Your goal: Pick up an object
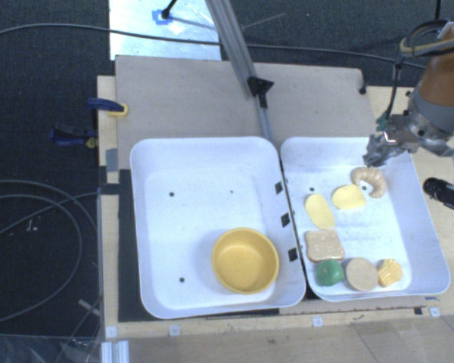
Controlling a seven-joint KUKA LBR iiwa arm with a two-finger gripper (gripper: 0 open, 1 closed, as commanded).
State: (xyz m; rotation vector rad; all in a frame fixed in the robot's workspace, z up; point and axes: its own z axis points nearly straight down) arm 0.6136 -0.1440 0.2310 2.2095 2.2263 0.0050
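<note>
Hovering just above-right of the croissant (369,180), the gripper (380,151) sits at the right bin's (427,237) far edge; I cannot tell its opening, and nothing shows held. Risk: croissant touches the yellow slice (349,197), so a descent could nudge both.

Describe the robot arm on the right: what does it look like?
The arm is thick and rounded, with an orange band above a grey wrist. A pale cable loops across its top. At its end sits a small grey metallic gripper with a few bright glints, over the right bin. It is too blurred to make out finer markings.
</note>
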